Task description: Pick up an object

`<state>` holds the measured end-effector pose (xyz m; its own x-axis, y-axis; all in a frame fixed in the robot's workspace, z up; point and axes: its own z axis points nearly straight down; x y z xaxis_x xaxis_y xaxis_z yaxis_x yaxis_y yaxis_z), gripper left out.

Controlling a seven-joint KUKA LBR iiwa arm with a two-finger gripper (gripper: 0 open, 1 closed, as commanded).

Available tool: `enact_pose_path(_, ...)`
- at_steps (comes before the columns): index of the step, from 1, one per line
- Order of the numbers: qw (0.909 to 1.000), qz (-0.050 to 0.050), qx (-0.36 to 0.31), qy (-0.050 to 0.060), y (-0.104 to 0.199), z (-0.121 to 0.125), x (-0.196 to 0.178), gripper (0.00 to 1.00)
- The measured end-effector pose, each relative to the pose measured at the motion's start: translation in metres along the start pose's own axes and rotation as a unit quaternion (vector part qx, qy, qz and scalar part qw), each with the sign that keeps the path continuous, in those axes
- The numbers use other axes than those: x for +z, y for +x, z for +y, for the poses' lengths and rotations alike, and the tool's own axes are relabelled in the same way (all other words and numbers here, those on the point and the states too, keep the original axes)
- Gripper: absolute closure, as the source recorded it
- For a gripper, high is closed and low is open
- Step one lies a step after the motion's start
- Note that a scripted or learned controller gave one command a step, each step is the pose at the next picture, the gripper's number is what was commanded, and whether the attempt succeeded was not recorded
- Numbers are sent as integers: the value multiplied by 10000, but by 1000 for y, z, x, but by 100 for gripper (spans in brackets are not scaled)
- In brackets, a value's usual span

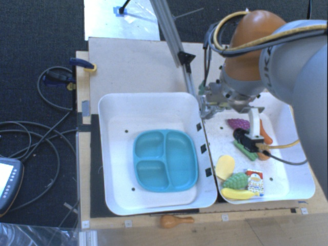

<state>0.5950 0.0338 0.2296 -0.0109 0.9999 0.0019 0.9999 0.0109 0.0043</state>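
Observation:
The right bin (302, 181) holds several toy foods. Purple grapes (237, 123) and an orange carrot (265, 133) lie near its middle, with a green stick-shaped piece (245, 150) just in front of them. Toward the front are a yellow slice (225, 166), a bumpy green fruit (236, 180), a yellow banana (237, 193) and a small carton (255, 181). My gripper (205, 107) hangs low over the bin's back left corner, by the wall between the bins. Nothing shows between it and the bin floor.
A blue divided plate (165, 160) lies in the left bin (115, 137). A slanted metal pole (169, 24) crosses behind the bins. A brown wooden piece (177, 220) lies on the bench's front edge. Cables and a clamp (82, 64) sit at the left.

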Motion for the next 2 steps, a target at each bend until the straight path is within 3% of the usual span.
enact_pose_path(1,10000,2,2,-5,45,27,-12,100)
enact_pose_path(2,10000,-13,16,13,42,26,-11,0)
